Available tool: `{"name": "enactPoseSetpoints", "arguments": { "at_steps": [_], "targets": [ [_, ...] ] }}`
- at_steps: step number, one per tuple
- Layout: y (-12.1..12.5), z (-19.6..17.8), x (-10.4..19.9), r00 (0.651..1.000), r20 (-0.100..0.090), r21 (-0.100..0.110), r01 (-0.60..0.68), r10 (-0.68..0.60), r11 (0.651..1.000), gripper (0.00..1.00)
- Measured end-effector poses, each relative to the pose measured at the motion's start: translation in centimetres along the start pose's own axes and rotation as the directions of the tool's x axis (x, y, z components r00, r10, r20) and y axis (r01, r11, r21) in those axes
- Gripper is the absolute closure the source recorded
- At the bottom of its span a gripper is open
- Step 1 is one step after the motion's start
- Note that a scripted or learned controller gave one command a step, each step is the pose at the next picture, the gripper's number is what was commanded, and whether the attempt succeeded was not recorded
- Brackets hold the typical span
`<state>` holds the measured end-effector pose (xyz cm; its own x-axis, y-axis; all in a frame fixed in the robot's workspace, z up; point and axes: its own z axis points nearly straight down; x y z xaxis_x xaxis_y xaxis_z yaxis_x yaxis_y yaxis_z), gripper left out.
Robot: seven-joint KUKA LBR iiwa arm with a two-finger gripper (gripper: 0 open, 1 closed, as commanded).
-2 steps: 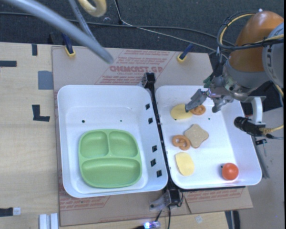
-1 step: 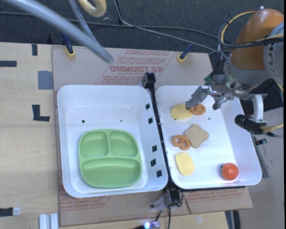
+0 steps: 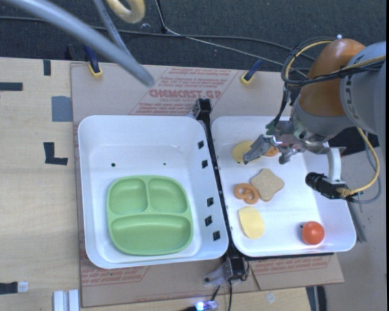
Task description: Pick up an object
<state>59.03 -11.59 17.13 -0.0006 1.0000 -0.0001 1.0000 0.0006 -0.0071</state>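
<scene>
My gripper point(image 3: 271, 151) hangs over the back of the right bin point(image 3: 337, 245), open, with its fingers spread wide. A small orange piece point(image 3: 271, 150) shows in the gap between them; I cannot tell whether it touches either finger. A yellow round piece point(image 3: 240, 151) lies just left of the left finger. Nearer the front lie a slice of toast point(image 3: 268, 184), an orange pretzel point(image 3: 246, 192), a pale yellow piece point(image 3: 251, 223) and a red tomato point(image 3: 312, 232).
The left bin point(image 3: 91, 135) holds a green divided plate point(image 3: 149, 214). A black divider point(image 3: 211, 173) runs between the two bins. The arm's grey and orange body point(image 3: 330, 83) looms over the right bin's back right corner, with cables beside it.
</scene>
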Motion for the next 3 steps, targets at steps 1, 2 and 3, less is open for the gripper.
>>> {"name": "enactPoseSetpoints", "arguments": {
  "at_steps": [1, 2, 3],
  "targets": [
    [0.1, 4.5, 0.6, 1.000, 0.000, -0.001, 0.001, -0.001, 1.000, 0.00],
    [0.2, 8.6, 0.5, 1.000, 0.005, -0.009, 0.000, 0.000, 1.000, 0.00],
    [0.4, 7.2, 0.4, 1.000, 0.008, -0.018, 0.001, -0.001, 1.000, 1.00]
  ]
}}
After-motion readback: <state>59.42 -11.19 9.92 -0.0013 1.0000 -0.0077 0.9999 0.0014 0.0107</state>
